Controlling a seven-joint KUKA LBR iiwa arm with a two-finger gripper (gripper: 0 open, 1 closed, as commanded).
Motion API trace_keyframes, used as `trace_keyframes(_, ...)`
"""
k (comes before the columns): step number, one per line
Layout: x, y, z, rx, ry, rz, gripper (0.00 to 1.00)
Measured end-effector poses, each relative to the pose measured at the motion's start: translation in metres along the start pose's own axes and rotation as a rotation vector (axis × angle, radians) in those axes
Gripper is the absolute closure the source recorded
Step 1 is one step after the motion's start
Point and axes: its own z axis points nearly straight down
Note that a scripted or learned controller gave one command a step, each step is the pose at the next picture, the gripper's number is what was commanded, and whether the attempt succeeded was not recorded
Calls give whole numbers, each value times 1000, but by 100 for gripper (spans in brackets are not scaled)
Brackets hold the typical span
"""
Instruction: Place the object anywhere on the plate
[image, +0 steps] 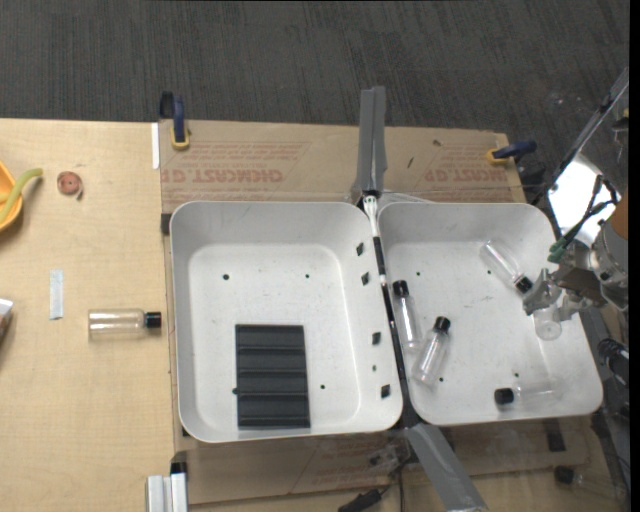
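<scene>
A black ridged plate (270, 377) lies flat in the left bin (200, 250), near its front edge. In the right bin (460, 225) lie several clear vials with black caps: one along the left wall (403, 310), one beside it (432, 350), one at the back right (503, 265) and one at the front right (525, 396). My gripper (548, 298) hangs over the right bin's right side, just past the back-right vial. A clear vial-like shape (547, 324) sits directly below the gripper; whether it is held is unclear.
A clear bottle with a black cap (120, 321) lies on the wooden bench left of the bins. A yellow object (10, 197) and a small red disc (68, 183) sit at the far left. Clamps (172, 118) hold the cardboard behind the bins.
</scene>
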Motion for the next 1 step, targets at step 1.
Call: trace_keyframes(1,0,0,0,0,0,0,0)
